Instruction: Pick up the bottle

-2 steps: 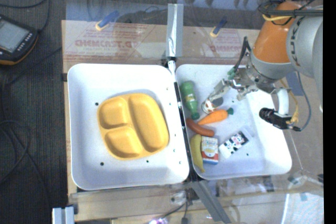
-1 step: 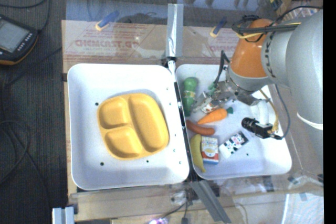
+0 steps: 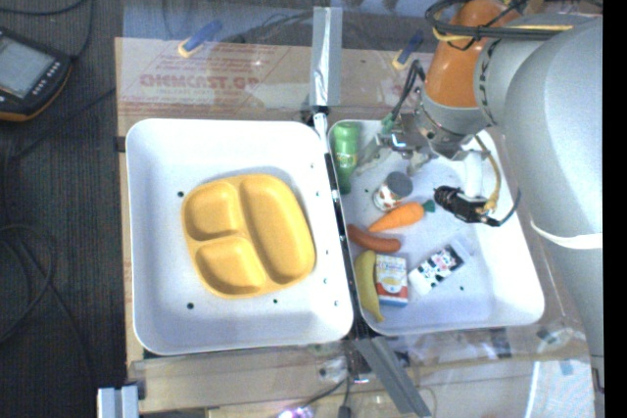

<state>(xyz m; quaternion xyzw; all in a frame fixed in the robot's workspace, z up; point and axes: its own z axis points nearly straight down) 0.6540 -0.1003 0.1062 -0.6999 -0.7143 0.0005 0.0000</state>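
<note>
The bottle (image 3: 345, 150) is small and green, and lies in the far left corner of the right bin (image 3: 509, 308), close to the bin's left wall. My gripper (image 3: 404, 148) hangs over the far part of the same bin, just right of the bottle and a short gap away from it. The orange wrist band (image 3: 456, 78) and the grey arm rise behind it to the right. Nothing from the bin shows in the gripper.
The right bin also holds a grey disc (image 3: 398, 182), a carrot (image 3: 400, 216), a sausage (image 3: 374, 239), a banana (image 3: 366, 285), a small carton (image 3: 391, 277) and a dark pack (image 3: 436, 267). A yellow divided tray (image 3: 250, 232) lies in the left bin (image 3: 157, 308).
</note>
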